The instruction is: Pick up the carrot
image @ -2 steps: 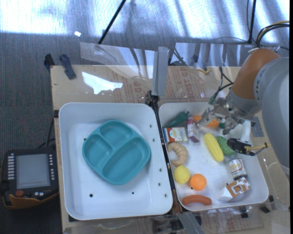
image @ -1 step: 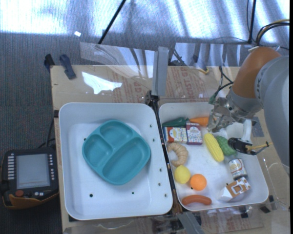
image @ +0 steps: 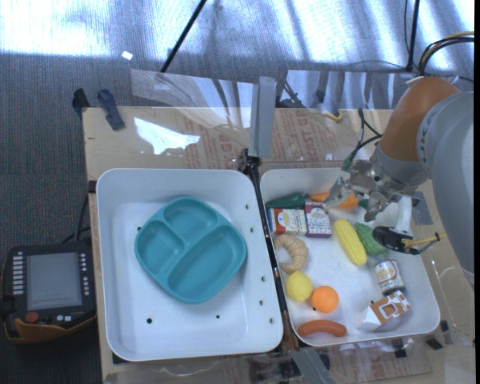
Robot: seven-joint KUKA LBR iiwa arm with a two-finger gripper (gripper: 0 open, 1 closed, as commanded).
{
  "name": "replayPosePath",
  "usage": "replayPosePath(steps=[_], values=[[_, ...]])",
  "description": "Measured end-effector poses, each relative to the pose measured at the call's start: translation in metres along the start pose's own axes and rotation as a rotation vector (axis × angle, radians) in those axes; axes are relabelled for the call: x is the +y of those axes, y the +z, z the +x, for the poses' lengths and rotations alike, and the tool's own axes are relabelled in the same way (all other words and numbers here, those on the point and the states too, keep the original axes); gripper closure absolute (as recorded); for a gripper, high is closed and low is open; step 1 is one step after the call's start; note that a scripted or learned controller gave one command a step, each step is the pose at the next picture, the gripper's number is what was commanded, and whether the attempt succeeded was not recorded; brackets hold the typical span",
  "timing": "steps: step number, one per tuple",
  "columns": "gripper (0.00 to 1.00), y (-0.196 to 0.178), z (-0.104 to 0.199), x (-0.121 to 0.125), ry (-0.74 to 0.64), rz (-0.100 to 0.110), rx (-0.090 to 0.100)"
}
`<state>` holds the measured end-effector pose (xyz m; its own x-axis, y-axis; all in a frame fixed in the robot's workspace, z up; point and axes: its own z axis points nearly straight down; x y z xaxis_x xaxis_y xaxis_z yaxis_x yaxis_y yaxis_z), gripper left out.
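Carrot [image: 346,201] lies at the back edge of the right bin [image: 429,288], mostly hidden under the pincer [image: 358,194] — only orange slivers show. Whether that pincer is spread or pinching, I cannot tell. Just beside sit corn [image: 350,241] and small boxes [image: 302,219]; the left bin [image: 112,294] carries a teal plate [image: 190,249].

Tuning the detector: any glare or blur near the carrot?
Camera view: glare streaks the clear sheet behind the bins, away from the food. The carrot is a small orange patch, partly hidden and shaded by the gripper. The right bin is evenly lit, slightly soft.
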<state>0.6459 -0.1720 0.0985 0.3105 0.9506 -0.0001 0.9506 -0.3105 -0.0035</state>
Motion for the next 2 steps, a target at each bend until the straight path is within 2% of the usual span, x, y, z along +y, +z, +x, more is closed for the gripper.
replayPosePath(steps=[1,2], values=[[0.0,0.013,-0.017,0.003,0.291,0.013,0.002],[1.0,0.002,-0.016,0.004,0.285,0.008,0.001]])
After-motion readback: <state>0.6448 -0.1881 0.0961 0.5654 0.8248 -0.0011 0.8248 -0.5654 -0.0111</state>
